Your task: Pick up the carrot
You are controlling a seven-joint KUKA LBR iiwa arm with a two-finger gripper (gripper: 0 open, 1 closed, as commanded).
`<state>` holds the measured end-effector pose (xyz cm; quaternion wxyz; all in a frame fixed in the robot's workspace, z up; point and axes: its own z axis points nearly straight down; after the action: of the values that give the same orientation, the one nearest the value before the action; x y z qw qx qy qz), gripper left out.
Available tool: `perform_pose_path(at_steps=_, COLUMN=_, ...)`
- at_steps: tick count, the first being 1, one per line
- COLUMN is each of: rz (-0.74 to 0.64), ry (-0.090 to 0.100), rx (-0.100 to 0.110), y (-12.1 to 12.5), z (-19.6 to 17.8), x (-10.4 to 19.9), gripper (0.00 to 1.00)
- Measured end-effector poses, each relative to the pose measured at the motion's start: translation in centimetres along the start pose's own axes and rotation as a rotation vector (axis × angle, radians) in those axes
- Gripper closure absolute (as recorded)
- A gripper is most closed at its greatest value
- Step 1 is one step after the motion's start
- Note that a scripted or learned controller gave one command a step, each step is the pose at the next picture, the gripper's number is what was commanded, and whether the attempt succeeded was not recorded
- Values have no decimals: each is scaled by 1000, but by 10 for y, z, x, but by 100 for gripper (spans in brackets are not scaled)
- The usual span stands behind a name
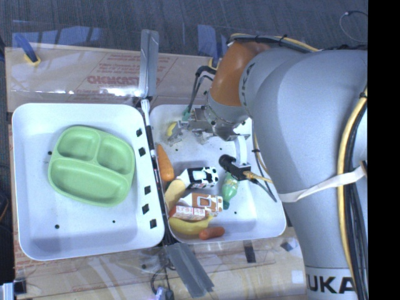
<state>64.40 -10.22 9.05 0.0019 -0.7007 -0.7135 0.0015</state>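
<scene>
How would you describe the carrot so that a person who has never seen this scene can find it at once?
Look in the right white bin, along its left wall beside the divider between the bins. The carrot lies there, above the banana and left of the small black-and-white toy. It alone is plain orange, slim and tapered; the banana is yellow and curved.

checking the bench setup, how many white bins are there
2. The left bin holds a green divided plate; the right bin holds the carrot and other toy food, its far right side hidden by the arm.

The carrot (165, 162) is orange and tapered; it lies flat along the right bin's (265, 220) left wall, lengthwise, just above a banana (176, 195).
</scene>
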Motion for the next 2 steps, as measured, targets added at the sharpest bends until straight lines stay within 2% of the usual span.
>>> perform_pose_path(at_steps=1, rz=-364, ry=0, rx=-1, y=-50, z=0, x=0, gripper=0)
perform_pose_path(at_steps=2, rz=-470, ry=-1, rx=-4, y=-125, z=0, x=-10, gripper=0)
